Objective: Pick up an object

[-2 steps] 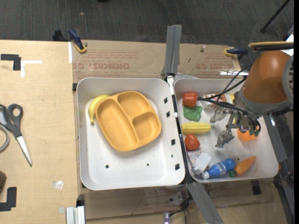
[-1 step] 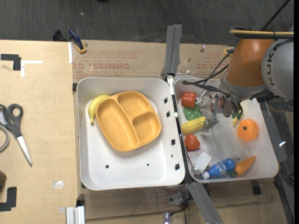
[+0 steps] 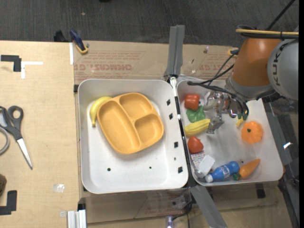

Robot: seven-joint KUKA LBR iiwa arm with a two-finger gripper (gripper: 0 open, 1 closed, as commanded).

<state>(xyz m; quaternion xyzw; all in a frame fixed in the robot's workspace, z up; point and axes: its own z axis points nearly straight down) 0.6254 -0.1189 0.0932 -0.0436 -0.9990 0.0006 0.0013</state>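
Grey and orange, the arm [image 3: 266, 63] comes in over the right edge of the tabletop and bends down into the right bin [image 3: 270, 172], its wrist hanging above that bin's far half. The claw [image 3: 217, 120] sits low near the middle of the bin, just right of the corn cob; cables and metal parts crowd it, so I cannot tell how it is set or whether it has anything. The tabletop [image 3: 38, 141] is pale wood, with a sheet of brown cardboard [image 3: 123, 61] along the far edge behind the bins and dark carpet [image 3: 142, 8] beyond. Scissors [image 3: 16, 129] lie near the tabletop's left edge. The left bin [image 3: 128, 179] carries a yellow-orange divided plate [image 3: 129, 122] toward its far left, with a banana [image 3: 96, 109] lying against the plate's left rim. In the right bin, along its left wall, are a red pepper [image 3: 192, 100] at the far end, a green piece [image 3: 194, 114] just in front of it, the yellow corn cob [image 3: 197, 127], and a red tomato-like piece [image 3: 195, 144]. Near the front edge lie a white packet [image 3: 204, 164], a blue bottle [image 3: 223, 171] on its side and a carrot [image 3: 249, 167]. A small orange pumpkin [image 3: 251, 132] sits near the right wall.
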